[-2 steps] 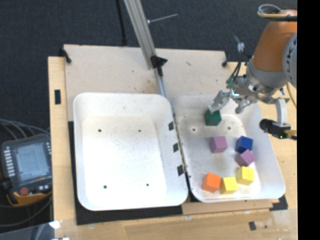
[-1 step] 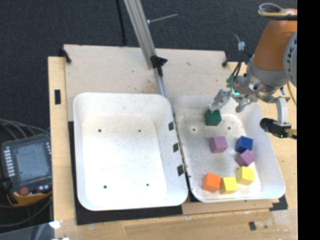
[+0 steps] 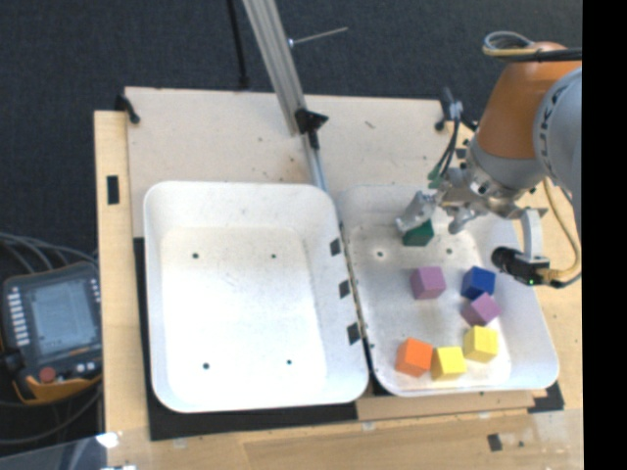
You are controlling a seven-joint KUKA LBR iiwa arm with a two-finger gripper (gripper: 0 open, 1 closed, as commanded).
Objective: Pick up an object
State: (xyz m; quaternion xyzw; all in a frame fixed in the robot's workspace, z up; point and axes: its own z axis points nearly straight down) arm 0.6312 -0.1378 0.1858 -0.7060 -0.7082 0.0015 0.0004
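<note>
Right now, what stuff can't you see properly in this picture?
- Green block: its top is covered by the gripper, so whether it is held is unclear.
- The jaws: too small and blurry to tell open from shut.
- Arm: cut off by the right edge.
- Right bin: its far right rim is hidden behind the arm and cables.
- Handheld controller: screen too small to read.

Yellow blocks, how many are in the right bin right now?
2. One yellow block sits near the bin's front edge beside the orange block; the other yellow block is just right of it, below a purple block. The arm may hide more.
</note>
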